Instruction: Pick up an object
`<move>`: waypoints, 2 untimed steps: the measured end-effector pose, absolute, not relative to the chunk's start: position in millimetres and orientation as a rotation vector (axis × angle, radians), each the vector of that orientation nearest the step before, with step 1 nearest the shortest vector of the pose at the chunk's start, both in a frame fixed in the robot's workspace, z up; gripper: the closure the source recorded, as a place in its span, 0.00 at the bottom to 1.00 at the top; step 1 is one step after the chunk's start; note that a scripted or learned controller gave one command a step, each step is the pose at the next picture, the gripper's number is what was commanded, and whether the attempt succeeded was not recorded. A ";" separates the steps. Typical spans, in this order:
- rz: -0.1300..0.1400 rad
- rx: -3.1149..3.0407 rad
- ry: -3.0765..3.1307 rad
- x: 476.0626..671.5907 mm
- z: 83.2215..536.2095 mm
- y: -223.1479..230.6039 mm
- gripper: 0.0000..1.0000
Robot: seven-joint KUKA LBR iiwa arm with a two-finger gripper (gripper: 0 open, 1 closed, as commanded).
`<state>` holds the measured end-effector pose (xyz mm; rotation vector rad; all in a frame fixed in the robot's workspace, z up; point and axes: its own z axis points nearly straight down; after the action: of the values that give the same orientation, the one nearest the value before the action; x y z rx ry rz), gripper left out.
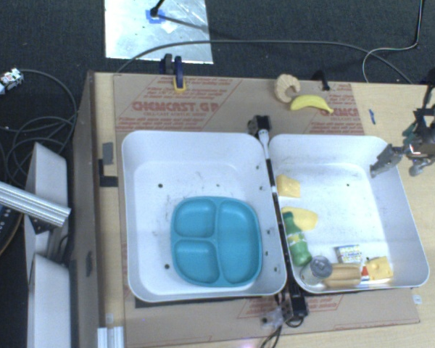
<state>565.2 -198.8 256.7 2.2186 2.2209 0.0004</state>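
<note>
The gripper hangs over the right bin's far right edge; how wide it stands I cannot tell. The pickable objects crowd the bin's near edge, touching, so a descent could hit the rim or pinch two together.

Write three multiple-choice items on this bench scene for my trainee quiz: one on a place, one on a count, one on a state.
1. Where is the blue plastic divided plate?
A. in the left white bin
B. in the right white bin
C. on the cardboard behind the bins

2. How many compartments does that plate have?
A. two
B. three
C. five

3. What is the state of the yellow banana?
A. held by the gripper
B. lying in a bin
C. lying on the cardboard sheet beyond the bins

Key: 1 A, it sits on the left bin's floor. 2 B, ridges split it into three. 3 C, it rests behind the right bin's far rim.
</note>
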 end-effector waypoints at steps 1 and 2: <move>0.004 2.213 2.221 566.3 267.9 -198.6 1.00; 0.005 2.213 2.225 653.4 309.3 -140.9 1.00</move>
<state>653.4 -140.9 309.3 2.2132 2.2246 0.0052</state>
